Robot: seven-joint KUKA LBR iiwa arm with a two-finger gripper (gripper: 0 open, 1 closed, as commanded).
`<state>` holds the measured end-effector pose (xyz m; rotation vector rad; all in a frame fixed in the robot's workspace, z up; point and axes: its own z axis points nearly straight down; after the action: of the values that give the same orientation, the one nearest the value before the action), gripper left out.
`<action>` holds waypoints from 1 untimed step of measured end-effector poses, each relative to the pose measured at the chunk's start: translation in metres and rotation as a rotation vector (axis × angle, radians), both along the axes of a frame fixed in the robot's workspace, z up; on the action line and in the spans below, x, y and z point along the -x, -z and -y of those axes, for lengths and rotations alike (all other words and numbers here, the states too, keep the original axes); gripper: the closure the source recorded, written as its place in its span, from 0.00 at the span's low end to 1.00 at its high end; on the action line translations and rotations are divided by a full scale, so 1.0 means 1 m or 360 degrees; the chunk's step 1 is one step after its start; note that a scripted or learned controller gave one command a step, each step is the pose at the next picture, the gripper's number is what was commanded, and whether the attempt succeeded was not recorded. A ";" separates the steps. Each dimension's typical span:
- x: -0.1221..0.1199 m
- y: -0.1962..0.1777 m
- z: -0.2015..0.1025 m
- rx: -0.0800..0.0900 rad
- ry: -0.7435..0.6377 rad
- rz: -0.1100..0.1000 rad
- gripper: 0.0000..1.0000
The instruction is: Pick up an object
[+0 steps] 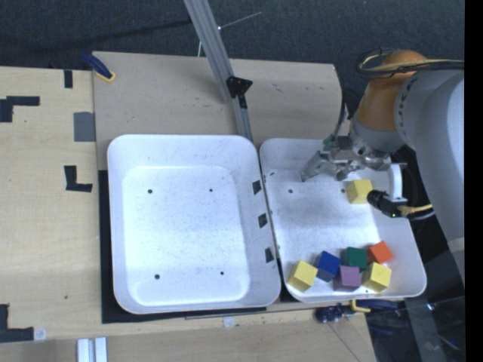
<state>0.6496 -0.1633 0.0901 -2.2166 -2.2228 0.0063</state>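
I'm looking down on what reads as a robotics lab or test cell, not a home. The bench [189,89] is bare plywood marked with black tape pieces [72,179]. Two white bins [124,153] sit side by side on a black mat, with a slanted metal pole [207,29] rising behind them. A grey industrial arm [430,127] with an orange band reaches in from the right. Small coloured blocks [343,266] lie in the right bin like test props. A cable [411,211] trails along the bin's edge.
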 end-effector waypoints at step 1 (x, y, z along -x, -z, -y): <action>-0.001 -0.012 -0.001 0.0000 -0.0002 0.0004 1.00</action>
<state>0.6506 -0.1625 0.1019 -2.2162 -2.2256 0.0034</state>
